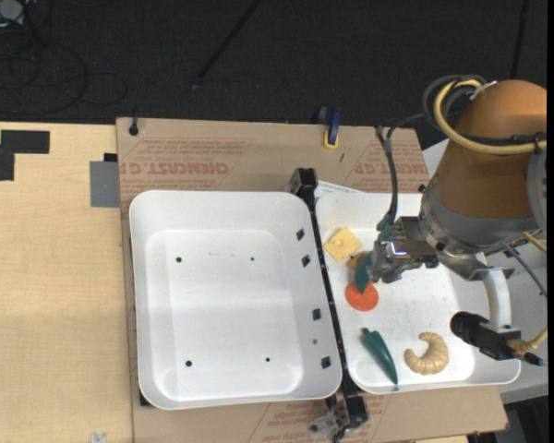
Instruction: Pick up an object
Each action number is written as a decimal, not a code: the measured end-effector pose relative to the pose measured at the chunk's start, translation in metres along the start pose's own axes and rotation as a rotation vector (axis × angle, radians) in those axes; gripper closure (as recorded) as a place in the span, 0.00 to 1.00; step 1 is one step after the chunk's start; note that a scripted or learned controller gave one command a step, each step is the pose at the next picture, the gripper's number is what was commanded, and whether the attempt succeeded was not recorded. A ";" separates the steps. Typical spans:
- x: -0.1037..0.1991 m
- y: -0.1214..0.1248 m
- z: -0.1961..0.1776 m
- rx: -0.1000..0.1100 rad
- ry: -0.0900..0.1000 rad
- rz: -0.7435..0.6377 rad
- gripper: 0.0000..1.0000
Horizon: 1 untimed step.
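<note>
In the right bin [471,363] lie several small objects. A yellow block [343,244] sits near its far left corner. A red round piece [361,295] with a dark green top [362,272] lies just below the block. A green pepper-like piece [380,353] and a tan croissant [428,354] rest near the front edge. My gripper [380,264] hangs low over the bin, right beside the green top of the red piece. Whether it touches that piece is unclear from this angle.
The left bin [157,247] stands beside the right one, with black clips [316,314] along the shared wall. The arm's orange band [494,155] and cables loom over the right bin's far side. A blue and yellow clamp [331,127] sits at the board's back edge.
</note>
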<state>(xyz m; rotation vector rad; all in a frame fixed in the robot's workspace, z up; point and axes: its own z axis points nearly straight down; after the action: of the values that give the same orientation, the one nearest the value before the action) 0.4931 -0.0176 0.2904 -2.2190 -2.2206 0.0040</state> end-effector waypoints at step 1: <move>0.053 -0.008 -0.051 -0.001 0.000 0.000 1.00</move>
<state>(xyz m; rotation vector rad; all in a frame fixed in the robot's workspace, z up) 0.4854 0.0352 0.3413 -2.2194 -2.2218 0.0029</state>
